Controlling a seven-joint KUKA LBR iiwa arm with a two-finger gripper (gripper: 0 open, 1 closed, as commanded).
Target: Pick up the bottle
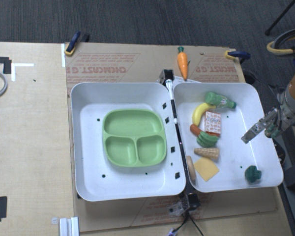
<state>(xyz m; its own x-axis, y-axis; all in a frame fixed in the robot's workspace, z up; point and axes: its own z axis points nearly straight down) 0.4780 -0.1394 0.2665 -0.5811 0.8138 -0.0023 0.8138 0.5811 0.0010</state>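
Task barely begun: the green bottle [219, 101] lies untouched at about 12 o'clock in the right bin [265, 113]. The gripper [253, 132] hangs at 3 o'clock, well apart from it; its jaws seemingly apart and empty.

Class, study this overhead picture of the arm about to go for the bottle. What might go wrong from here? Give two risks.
1. The green bottle lies on its side touching the banana, with the red-and-white carton just below, so the pincer may nudge or catch a neighbour instead.
2. The bottle sits near the right bin's far wall; a lying, rounded bottle could roll or slip as the pincer closes.
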